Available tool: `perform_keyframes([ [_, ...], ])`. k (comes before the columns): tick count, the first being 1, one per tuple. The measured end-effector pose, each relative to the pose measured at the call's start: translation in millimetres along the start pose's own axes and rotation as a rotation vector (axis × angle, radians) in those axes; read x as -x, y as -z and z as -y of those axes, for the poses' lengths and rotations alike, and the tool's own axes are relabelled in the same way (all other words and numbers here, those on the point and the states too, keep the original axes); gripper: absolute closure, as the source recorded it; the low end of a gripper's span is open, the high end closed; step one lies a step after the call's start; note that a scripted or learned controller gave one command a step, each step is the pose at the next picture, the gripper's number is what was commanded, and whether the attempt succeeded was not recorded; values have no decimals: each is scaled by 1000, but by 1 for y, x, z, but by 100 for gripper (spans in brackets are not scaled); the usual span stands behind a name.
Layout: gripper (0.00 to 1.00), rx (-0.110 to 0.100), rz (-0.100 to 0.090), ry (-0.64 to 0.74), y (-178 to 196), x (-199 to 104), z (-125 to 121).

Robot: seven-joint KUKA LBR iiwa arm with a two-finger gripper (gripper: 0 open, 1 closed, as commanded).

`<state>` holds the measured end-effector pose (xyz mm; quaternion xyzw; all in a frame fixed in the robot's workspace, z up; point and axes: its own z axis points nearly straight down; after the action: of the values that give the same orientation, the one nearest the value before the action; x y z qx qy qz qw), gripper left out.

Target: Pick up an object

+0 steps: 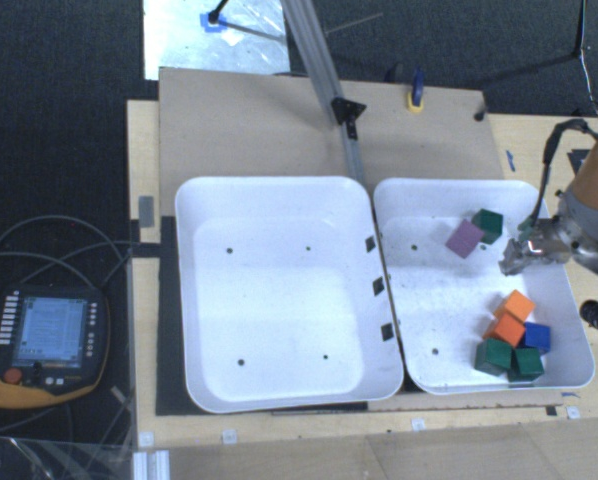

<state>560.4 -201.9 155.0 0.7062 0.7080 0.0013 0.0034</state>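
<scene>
camera view | end effector (519, 255) over right bin (419, 368), near its right wall, holds nothing; open or closed: cannot tell | nearest targets: purple block (465, 237) touching green block (489, 223); clustered blocks (512, 340) lower right | risk: packed cubes jam together, wall blocks approach, grasp misses

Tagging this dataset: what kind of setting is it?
Likely a robotics lab grasping bench: two white bins, small coloured blocks in the right one, and a teach pendant beside them.
</scene>
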Motion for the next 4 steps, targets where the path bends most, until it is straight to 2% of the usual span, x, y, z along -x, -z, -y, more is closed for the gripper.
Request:
perform_keyframes([
  [2, 100, 2, 0, 1, 105, 9, 14],
  [4, 100, -3, -5, 9, 118, -93, 9],
])
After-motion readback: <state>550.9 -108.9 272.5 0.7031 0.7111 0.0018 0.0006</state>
